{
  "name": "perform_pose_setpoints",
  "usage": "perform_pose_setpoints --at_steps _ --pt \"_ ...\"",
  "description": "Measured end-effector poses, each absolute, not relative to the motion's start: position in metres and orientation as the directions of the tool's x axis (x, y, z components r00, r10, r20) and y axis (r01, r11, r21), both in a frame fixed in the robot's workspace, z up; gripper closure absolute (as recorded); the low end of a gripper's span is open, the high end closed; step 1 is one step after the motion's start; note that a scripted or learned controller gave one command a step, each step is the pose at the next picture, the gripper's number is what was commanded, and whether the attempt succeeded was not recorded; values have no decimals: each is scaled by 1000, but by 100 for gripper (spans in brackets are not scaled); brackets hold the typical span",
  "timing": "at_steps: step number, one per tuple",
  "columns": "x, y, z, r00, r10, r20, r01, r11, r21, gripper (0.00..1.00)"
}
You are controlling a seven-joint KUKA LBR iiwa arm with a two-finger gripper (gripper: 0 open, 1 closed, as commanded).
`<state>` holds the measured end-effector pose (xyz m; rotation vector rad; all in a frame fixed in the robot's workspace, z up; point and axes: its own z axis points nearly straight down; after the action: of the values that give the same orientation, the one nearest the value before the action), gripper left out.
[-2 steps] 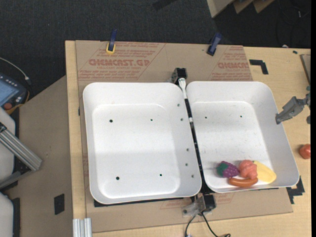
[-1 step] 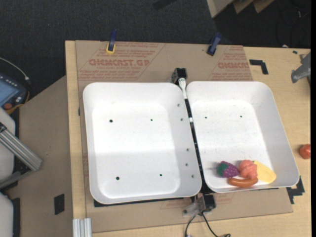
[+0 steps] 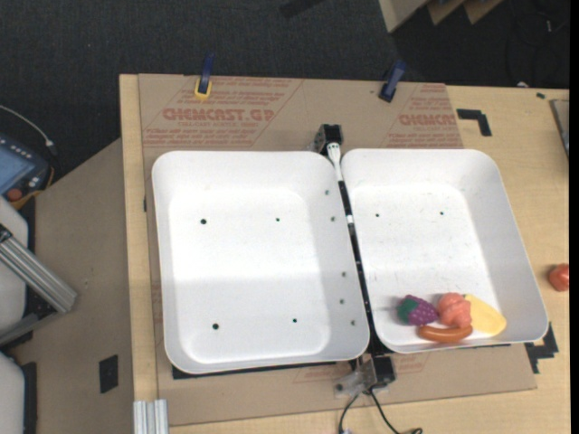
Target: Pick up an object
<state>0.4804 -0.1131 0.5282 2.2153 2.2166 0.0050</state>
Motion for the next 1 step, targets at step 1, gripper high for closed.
perform_pose_setpoints --at_steps 1 --pt "506 -34 368 -8 1000 3 1000 8 -17 100"
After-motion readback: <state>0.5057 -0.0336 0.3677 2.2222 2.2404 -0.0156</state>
